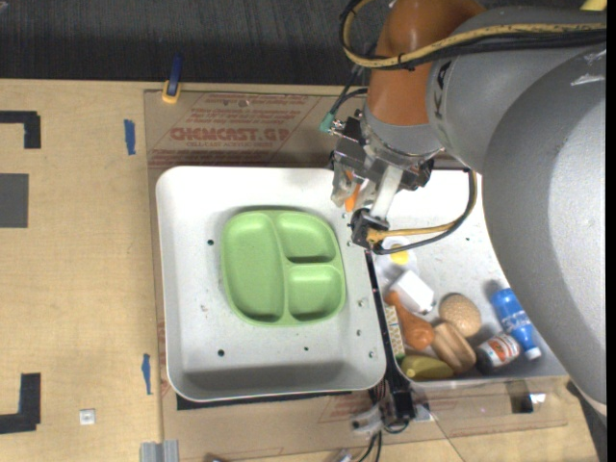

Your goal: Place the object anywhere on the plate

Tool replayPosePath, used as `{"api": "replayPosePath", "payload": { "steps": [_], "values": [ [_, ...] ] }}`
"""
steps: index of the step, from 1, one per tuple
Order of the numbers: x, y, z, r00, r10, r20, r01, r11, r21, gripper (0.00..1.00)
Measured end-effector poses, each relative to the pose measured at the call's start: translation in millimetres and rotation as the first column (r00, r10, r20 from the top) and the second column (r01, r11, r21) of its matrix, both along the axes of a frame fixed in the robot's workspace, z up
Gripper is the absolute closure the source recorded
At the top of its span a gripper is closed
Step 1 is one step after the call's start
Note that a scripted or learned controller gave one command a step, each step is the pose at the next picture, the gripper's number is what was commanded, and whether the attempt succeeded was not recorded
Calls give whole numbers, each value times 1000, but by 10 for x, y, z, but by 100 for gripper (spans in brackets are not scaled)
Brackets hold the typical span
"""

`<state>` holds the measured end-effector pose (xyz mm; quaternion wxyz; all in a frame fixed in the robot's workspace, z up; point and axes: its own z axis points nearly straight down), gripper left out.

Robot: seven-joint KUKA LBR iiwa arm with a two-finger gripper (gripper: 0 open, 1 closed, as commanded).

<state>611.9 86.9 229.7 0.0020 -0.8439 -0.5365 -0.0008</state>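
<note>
- The jaws are hovering over the left edge of the white right bin (438,210); I cannot tell their grip.
- Small mixed objects (452,330) are crowding its near edge.
- The green divided plastic plate (282,265) is waiting bare, leftward.

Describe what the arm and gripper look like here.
The arm is bulky, rounded and grey, with a glossy orange band above the wrist. Yellow-and-black cables loop across that band. The gripper is a small grey metal assembly.
</note>
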Motion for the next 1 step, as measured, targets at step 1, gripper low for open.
{"api": "replayPosePath", "payload": {
  "steps": [1],
  "values": [
    [-3, -42, -12, 1000, -3, -3, 3, 1000, -5, 0]
  ]
}}
